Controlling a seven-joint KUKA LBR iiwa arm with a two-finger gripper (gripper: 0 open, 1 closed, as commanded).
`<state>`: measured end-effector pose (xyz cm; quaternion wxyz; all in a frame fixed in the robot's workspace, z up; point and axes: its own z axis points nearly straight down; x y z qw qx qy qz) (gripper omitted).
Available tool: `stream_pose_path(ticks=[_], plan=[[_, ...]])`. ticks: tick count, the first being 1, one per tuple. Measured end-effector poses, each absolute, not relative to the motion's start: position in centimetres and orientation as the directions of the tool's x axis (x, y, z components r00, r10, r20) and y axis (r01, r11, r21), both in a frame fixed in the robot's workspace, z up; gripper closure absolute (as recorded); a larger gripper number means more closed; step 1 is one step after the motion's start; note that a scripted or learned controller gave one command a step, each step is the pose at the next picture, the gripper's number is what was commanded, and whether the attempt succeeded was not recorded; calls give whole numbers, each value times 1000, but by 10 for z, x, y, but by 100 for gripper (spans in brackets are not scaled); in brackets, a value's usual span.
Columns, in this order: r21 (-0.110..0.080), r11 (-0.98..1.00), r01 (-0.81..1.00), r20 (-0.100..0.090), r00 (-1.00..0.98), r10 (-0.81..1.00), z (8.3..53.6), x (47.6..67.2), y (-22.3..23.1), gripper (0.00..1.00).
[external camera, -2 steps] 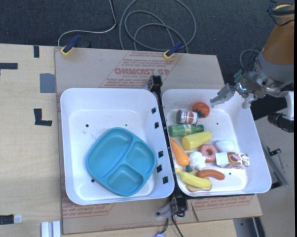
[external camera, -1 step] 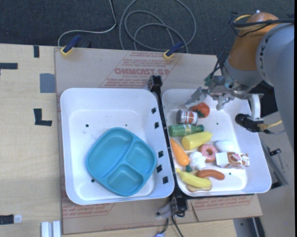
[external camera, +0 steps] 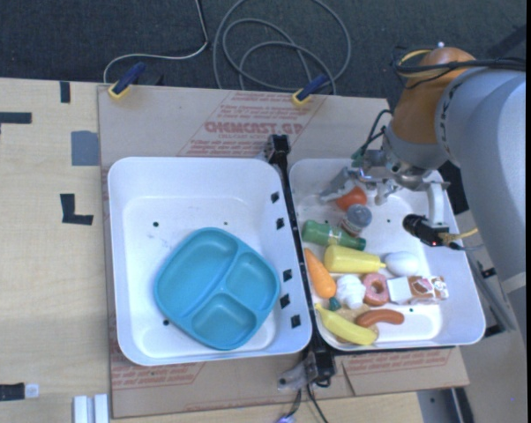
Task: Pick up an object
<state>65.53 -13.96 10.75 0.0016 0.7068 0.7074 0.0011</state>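
Right bin (external camera: 464, 320): toy food heap, items overlapping. Claw (external camera: 364, 189) low over orange piece (external camera: 350, 199), finger spread indiscernible. Left bin (external camera: 124, 263): blue divided tray (external camera: 217, 286).

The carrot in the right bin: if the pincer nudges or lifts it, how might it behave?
The carrot looks like rigid toy plastic, so probably stiff and light. Its tapered, rounded body may roll or swivel if pushed. Its smooth-looking surface could slip, and the neighbouring yellow corn crowds it.

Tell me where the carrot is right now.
The carrot lies in the right bin, along its left wall, just below the green bottle and left of the yellow corn, with the banana further down.
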Motion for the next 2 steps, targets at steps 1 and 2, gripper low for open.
stream_pose_path(ticks=[1,2], plan=[[-1,2,1000,-1,-2,1000,84,669,-131,0],[8,3,1000,-3,-3,1000,98,671,-132,100]])
